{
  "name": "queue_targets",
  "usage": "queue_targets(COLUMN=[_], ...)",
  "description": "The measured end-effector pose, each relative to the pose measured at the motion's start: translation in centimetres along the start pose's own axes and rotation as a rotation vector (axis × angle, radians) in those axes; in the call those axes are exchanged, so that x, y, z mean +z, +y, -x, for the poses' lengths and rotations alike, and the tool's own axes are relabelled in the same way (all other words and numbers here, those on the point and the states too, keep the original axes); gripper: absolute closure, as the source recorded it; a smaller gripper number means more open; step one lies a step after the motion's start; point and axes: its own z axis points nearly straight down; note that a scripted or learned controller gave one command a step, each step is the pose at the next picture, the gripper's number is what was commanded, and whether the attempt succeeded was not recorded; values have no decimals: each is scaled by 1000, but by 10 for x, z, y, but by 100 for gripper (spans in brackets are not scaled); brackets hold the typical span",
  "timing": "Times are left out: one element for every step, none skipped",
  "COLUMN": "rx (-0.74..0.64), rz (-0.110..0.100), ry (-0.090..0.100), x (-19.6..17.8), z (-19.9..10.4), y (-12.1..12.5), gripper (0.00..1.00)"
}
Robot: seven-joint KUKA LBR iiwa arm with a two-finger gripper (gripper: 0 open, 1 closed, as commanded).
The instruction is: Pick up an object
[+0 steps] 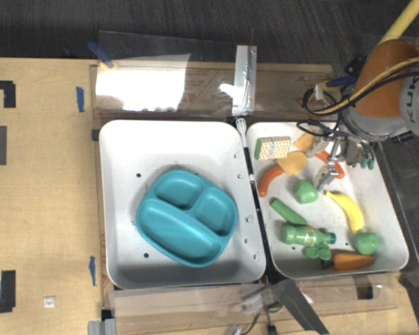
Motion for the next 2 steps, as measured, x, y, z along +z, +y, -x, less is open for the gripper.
queue_targets(rx=[73,32], rz=[4,8], ry=[-8,-19], x=[0,1], z=[-5,-11], y=[5,-24], gripper=[0,0])
